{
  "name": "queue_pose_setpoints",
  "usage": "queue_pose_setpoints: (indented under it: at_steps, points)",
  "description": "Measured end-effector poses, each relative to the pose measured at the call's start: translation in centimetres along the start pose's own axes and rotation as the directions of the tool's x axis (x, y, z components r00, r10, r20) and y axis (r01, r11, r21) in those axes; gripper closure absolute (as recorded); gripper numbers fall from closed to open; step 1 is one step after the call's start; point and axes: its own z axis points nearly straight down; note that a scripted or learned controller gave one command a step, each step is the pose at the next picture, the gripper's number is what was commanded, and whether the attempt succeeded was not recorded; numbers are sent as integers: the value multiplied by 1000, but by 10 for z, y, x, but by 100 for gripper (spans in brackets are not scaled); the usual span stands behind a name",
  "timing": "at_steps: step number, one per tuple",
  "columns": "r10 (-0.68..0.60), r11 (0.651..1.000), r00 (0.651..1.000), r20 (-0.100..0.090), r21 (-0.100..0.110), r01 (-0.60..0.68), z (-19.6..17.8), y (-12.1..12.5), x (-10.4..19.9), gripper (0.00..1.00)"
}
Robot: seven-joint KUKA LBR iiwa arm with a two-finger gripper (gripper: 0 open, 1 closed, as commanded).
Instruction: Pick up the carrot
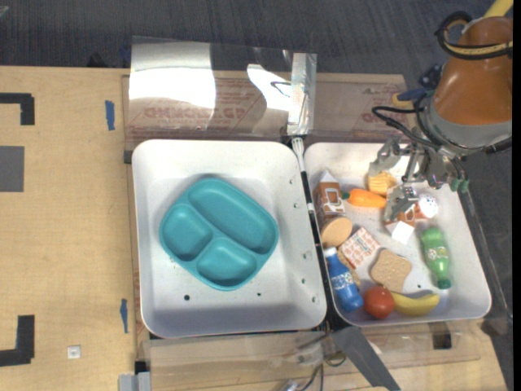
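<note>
Two white bins sit side by side on the bench: the left bin (163,300) holds a teal divided plate (217,230), and the right bin (476,279) is crowded with toy food. The carrot (365,199) lies on its side toward the far part of the right bin, its orange body pointing left and right. Just left of it stands a brown can (329,196), and near it on the near side rests a round bread roll (336,232) beside a patterned cracker packet (359,248). Farther toward the near edge lie a blue bottle (343,281), a slice of toast (391,270), a red tomato (378,301) and a yellow banana (416,302). A green bottle (435,255) lies along the right side. The gripper (404,192) hangs over the bin just right of the carrot, with a yellow piece (380,180) close beside it; whether its fingers are apart or together I cannot tell, since cables and clutter blur them.
</note>
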Motion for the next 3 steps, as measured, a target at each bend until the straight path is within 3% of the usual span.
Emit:
queue_pose_setpoints:
  at_steps: [1, 2, 3]
  points:
    - [41, 999, 999, 4, 1, -41, 109, -15, -26, 0]
    - [46, 999, 999, 2, -1, -46, 118, 12, -31, 0]
    - [44, 999, 999, 9, 0, -44, 104, 12, -33, 100]
